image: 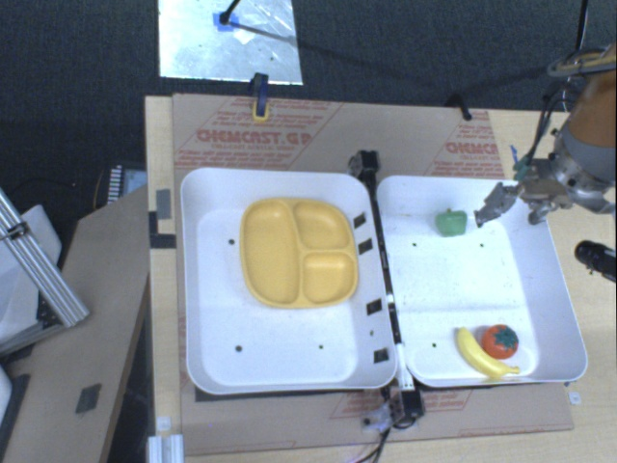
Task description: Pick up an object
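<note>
one arm (590, 133) reaching from the right, gripper (511, 208) spread wide, empty, beside green object (451, 223)

Glossy plastic yellow plate (297, 253), smooth white bins (217, 355), seemingly cardboard bench (318, 128)

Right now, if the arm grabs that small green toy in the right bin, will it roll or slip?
The small green rounded toy looks like smooth plastic, so it may slip from a two-finger pinch. Its blocky, squat shape suggests it would probably slide rather than roll. It sits alone, close to the tool, and probably weighs little.
</note>
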You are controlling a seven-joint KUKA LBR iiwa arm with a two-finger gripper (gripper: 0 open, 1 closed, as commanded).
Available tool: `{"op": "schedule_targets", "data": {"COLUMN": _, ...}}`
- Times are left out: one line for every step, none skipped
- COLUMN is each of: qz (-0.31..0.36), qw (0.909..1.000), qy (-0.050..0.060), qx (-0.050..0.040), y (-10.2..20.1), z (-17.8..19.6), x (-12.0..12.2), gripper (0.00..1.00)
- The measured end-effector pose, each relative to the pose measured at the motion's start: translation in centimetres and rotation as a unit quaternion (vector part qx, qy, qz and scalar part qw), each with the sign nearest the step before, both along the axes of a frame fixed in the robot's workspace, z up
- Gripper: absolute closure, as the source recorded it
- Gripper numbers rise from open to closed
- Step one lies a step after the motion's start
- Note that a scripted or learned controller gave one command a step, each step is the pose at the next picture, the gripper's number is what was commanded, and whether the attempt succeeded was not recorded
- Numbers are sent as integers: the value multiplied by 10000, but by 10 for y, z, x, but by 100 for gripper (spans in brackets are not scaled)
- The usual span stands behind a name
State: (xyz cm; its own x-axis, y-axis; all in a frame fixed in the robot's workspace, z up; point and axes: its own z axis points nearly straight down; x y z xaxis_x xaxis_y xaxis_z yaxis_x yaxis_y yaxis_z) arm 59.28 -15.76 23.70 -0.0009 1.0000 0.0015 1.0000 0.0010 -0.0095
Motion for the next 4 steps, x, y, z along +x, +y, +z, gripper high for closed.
{"op": "schedule_targets", "data": {"qz": 12, "qw": 10000, "qy": -55, "qx": -10, "y": 0, "z": 6, "x": 2, "gripper": 0}}
{"op": "schedule_targets", "data": {"qz": -1, "qw": 10000, "qy": -43, "qx": -9, "y": -2, "z": -35, "x": 4, "gripper": 0}}
{"op": "schedule_targets", "data": {"qz": -2, "qw": 10000, "qy": -41, "qx": -9, "y": -10, "z": -81, "x": 4, "gripper": 0}}
{"op": "schedule_targets", "data": {"qz": -1, "qw": 10000, "qy": -34, "qx": -5, "y": -10, "z": -144, "x": 5, "gripper": 0}}
